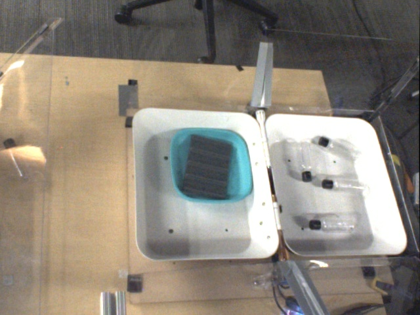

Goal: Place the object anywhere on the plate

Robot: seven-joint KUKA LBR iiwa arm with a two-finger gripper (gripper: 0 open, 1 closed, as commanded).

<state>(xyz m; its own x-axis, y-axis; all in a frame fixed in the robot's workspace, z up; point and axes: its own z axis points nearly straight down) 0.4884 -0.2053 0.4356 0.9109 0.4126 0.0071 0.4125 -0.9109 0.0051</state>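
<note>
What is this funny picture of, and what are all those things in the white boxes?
You are looking down from a camera fixed above a wooden bench. On the bench sit two shallow white bins side by side. A robot arm works here, reaching in from the right.

The left bin holds a turquoise plate, and a dark grey ribbed pad lies on it.

The right bin holds a few small clear bottles with black caps, lying on their sides. One is near the top, two are in the middle, and one is near the bottom. They are see-through, so they are hard to spot.

At the top, on the floor behind the bench, stands the base of an office chair.
</note>
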